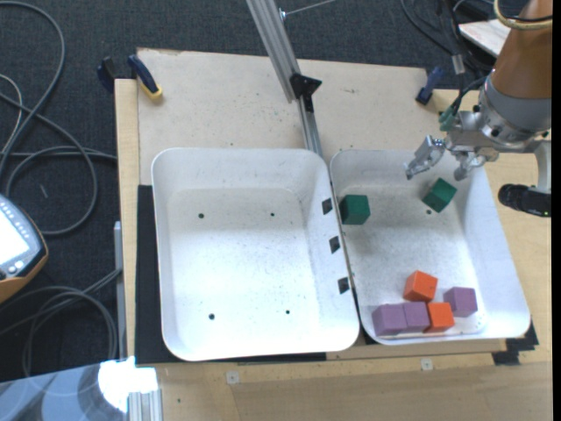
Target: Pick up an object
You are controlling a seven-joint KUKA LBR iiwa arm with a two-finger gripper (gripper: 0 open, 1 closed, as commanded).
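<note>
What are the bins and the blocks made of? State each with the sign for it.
Bins: likely moulded plastic, white, smooth with rounded rims, speckled with dark marks.
Green blocks, orange blocks and purple blocks: matte, evenly coloured, sharp-edged; painted wood or foam, the view cannot settle which.

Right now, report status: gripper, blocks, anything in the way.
Gripper open above right bin, holding nothing. Green block just below it, tilted. Second green block by the divider; orange and purple blocks clustered apart.

right bin's got my targets | two green cubes [355,209] [439,195] up top, second one tilted | orange [422,286] [439,316] and purple [401,317] [461,301] blocks bunched near front
</note>
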